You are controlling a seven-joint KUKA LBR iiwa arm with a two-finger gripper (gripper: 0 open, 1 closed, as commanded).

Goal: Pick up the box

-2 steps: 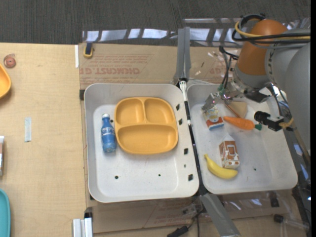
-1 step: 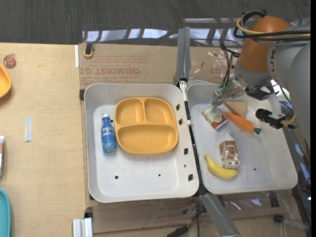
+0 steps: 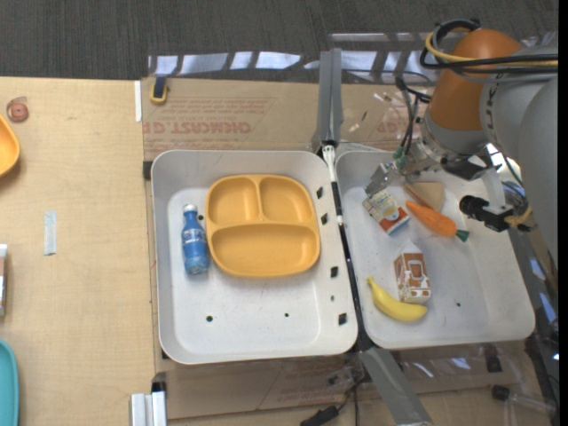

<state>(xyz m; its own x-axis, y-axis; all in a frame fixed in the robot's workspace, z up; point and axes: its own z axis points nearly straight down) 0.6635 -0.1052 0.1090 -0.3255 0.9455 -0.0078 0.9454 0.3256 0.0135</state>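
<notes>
In the right bin, a small white box with red and yellow print lies near the far left corner. My gripper hangs just above and behind this box, close to its upper edge. Nothing is visibly held. A second box, an orange and white carton, lies lower in the same bin, apart from the gripper.
An orange carrot and a tan wedge lie right of the small box. A banana touches the carton's lower edge. The left bin holds a yellow divided plate and a blue bottle.
</notes>
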